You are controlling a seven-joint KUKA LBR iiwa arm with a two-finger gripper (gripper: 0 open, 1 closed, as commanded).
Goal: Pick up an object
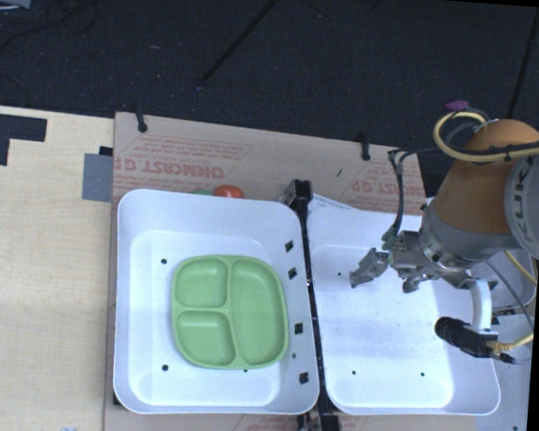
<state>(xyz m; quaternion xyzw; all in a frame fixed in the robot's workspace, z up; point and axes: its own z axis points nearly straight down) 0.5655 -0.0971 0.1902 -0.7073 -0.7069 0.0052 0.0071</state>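
A light green divided plate (230, 311) with three compartments lies flat in the middle of the left bin (145, 246). My gripper (391, 275) hangs over the upper middle of the right bin (377, 379), well to the right of the plate. Its two fingers (369, 267) stand apart, open, with nothing between them.
A small red-orange object (228, 192) peeks over the far rim of the left bin, outside it on the cardboard. A black divider (307, 298) runs between the two bins. The grey arm with its orange band (482, 196) comes in from the right.
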